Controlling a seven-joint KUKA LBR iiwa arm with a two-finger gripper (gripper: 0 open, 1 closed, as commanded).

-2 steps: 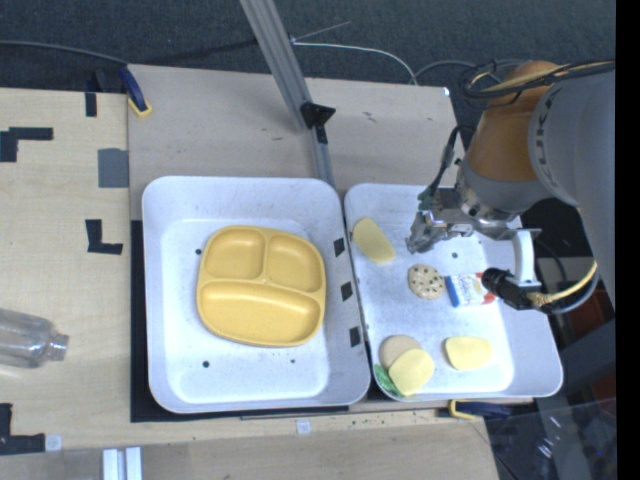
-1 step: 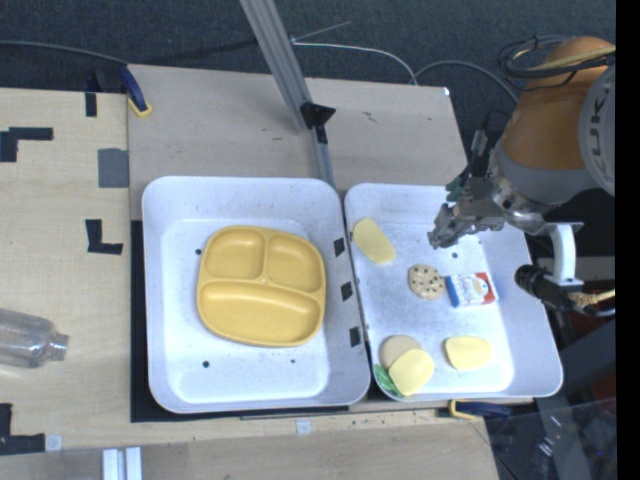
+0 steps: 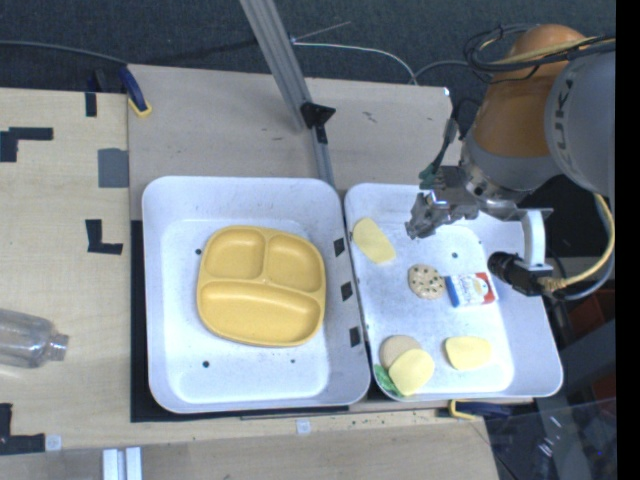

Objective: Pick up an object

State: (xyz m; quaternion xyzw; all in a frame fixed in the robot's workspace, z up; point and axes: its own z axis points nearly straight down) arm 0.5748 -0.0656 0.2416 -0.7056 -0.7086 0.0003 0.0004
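Observation:
My gripper hangs over the back part of the right bin, its dark fingers pointing down and left. I see nothing between them. A pale yellow piece lies just left of the fingertips. A chocolate-chip cookie sits below the gripper, with a small red, white and blue packet to its right. Near the bin's front lie a tan round item, a yellow-green piece and another yellow piece.
The left bin holds a yellow divided plate. A metal pole slants down to the bins' back edge. A clear plastic bottle lies on the bench at far left. Cables run behind the arm.

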